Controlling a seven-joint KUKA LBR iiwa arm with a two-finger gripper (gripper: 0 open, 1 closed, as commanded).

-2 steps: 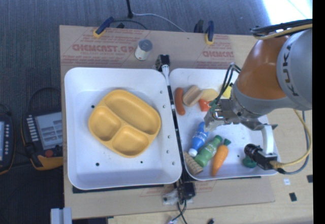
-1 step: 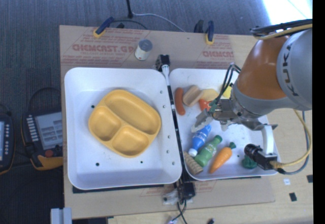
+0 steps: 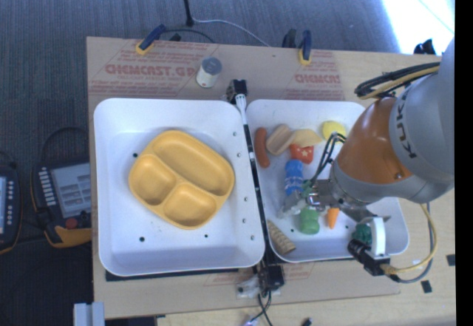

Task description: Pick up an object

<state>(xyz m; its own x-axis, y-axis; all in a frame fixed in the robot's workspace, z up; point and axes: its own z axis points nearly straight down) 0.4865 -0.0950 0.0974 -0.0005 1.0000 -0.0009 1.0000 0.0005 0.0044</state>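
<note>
The gripper [image 3: 309, 201] sat low in the right bin [image 3: 395, 239] beside the bottle [image 3: 293, 177] — its grip I could not tell. Best: centre on 1 item — then close.

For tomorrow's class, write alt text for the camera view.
A grey and orange robot arm reaches into the right white bin of toy food, its hand low over a blue bottle. The left bin holds a yellow divided plate.

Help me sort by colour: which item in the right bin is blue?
The bottle in the middle of the right bin. It alone is blue; its neighbours are red, yellow, green, orange or tan.
</note>
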